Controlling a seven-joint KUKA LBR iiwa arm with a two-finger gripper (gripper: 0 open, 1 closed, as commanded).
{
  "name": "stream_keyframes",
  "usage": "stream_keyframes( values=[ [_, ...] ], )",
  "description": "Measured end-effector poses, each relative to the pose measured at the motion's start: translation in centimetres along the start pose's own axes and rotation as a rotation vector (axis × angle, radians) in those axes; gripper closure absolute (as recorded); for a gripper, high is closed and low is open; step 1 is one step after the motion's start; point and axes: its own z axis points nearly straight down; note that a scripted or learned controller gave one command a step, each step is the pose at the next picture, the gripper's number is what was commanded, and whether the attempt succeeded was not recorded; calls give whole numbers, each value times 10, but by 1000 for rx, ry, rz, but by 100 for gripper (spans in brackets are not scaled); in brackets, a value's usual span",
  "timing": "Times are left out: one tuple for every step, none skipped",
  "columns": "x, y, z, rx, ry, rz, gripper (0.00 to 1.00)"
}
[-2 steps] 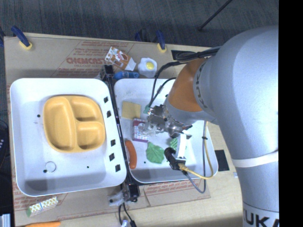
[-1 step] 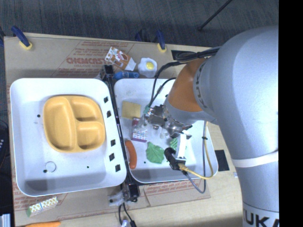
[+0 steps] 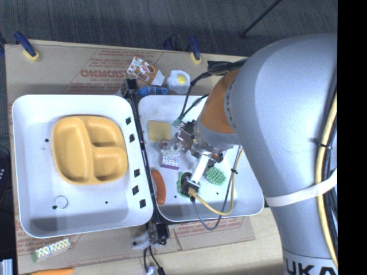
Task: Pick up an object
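Arm (image 3: 287, 130) fills the right bin (image 3: 252, 196), gripper (image 3: 172, 148) low over a small purple-labelled packet (image 3: 170, 160) just below the yellow block (image 3: 159, 130), finger state can't be told; packet looks light, flimsy, best pinched across its edges.

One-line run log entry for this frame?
arm: over right bin | end effector: low, above small pink-white packet | grasp: unconfirmed | left bin: yellow tray

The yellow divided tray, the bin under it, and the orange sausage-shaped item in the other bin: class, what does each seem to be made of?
Yellow divided tray: probably moulded plastic, with a smooth soft sheen and rounded compartments.
Left bin: likely plastic, white, glossy at the curved rim.
Orange sausage-shaped item: possibly toy plastic or rubber, with an even colour; too small to be sure.
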Motion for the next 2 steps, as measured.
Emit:
stream_keyframes(
  values=[
    [-2, -5, -1, -2, 4, 215, 0],
    [22, 29, 0, -1, -2, 437, 0]
  ],
)
